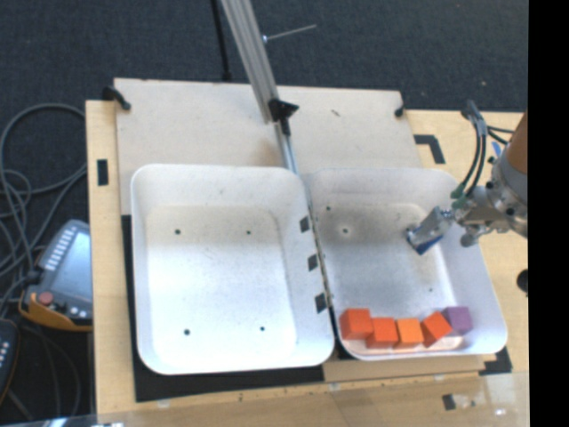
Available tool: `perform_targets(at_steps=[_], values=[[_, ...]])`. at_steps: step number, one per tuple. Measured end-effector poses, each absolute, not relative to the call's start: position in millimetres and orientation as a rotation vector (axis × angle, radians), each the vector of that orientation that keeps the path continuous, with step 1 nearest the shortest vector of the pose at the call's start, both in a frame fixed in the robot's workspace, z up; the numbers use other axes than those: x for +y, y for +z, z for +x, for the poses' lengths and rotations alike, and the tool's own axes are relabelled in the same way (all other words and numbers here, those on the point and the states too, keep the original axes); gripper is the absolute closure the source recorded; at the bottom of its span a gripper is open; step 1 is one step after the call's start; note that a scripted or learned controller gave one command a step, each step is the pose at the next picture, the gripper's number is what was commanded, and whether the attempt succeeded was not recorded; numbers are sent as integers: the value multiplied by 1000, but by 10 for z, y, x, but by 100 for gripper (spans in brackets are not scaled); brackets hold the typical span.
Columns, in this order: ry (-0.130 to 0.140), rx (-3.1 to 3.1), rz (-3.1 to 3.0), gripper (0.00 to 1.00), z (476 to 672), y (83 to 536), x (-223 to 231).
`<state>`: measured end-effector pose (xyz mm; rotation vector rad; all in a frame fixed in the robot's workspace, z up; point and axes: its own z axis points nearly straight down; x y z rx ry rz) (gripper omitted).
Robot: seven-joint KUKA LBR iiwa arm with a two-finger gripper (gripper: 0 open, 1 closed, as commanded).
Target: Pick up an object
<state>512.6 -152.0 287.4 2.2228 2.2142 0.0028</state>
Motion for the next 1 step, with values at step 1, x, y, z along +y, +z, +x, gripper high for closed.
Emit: perform_targets(at_steps=[1], values=[[0,2216,2221,0,5446,944,-2044]])
